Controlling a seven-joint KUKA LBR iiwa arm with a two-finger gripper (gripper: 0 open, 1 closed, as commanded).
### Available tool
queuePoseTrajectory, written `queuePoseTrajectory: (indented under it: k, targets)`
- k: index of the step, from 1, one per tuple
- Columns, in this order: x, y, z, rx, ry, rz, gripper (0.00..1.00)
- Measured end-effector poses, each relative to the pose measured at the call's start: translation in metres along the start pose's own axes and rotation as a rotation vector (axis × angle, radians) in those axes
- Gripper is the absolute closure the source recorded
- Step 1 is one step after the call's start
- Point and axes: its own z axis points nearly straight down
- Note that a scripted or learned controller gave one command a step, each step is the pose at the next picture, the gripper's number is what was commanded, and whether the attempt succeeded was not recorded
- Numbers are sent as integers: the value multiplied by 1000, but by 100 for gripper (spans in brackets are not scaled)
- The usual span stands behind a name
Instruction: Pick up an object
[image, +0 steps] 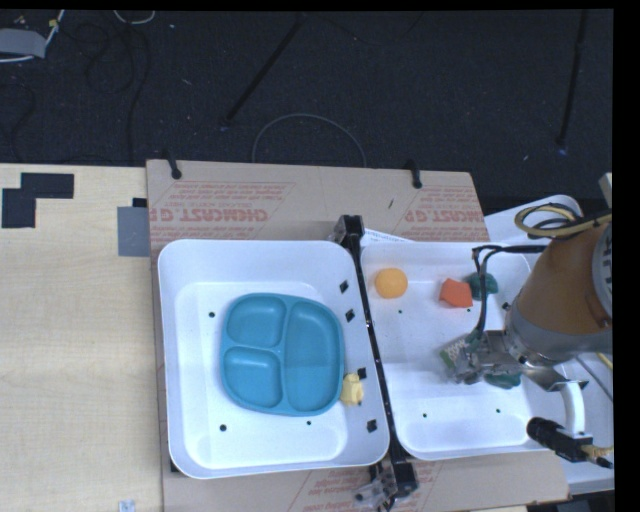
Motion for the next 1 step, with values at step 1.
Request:
queuePoseTrajectory:
  k: [1]
  targets:
    - [-4,9,-48,-7,-2,-8,100]
